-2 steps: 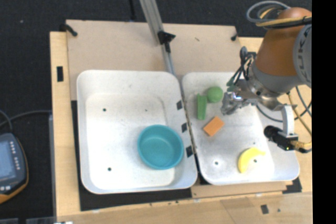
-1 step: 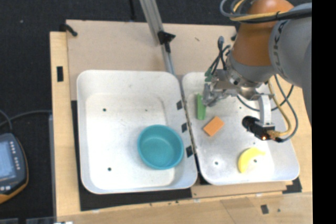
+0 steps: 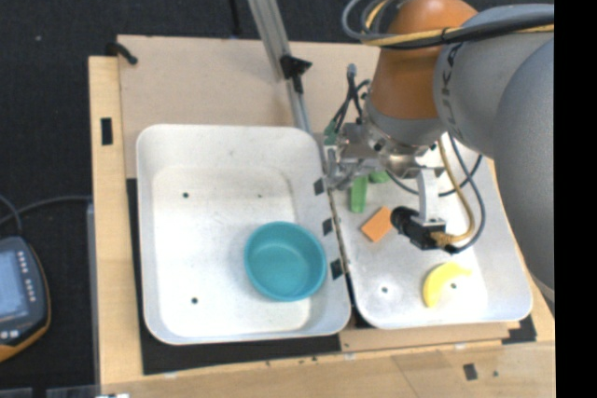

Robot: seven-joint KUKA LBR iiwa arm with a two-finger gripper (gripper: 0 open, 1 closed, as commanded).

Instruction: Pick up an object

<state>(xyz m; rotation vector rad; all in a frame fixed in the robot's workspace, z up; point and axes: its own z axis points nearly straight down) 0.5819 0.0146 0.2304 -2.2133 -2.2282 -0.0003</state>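
Hand (image 3: 359, 165) over green stick (image 3: 358, 194), round teal bowl (image 3: 283, 260); orange block (image 3: 377, 224)

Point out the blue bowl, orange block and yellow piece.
blue bowl (image 3: 283, 260): camera view, inside of the bowl's floor.
orange block (image 3: 376, 224): camera view, middle of its top face.
yellow piece (image 3: 443, 283): camera view, middle of its curved body.

A pale wooden bench (image 3: 215, 70) carries the two white bins, resting on dark floor. A slanted aluminium rail (image 3: 266, 9) runs down from the top towards the seam between the bins, ending just left of where the gripper works. Far off to the gripper's left, at the picture's edge, sits a handheld pendant (image 3: 19, 294) with a screen, its cable (image 3: 42, 205) looping upward; I think it's the controller.
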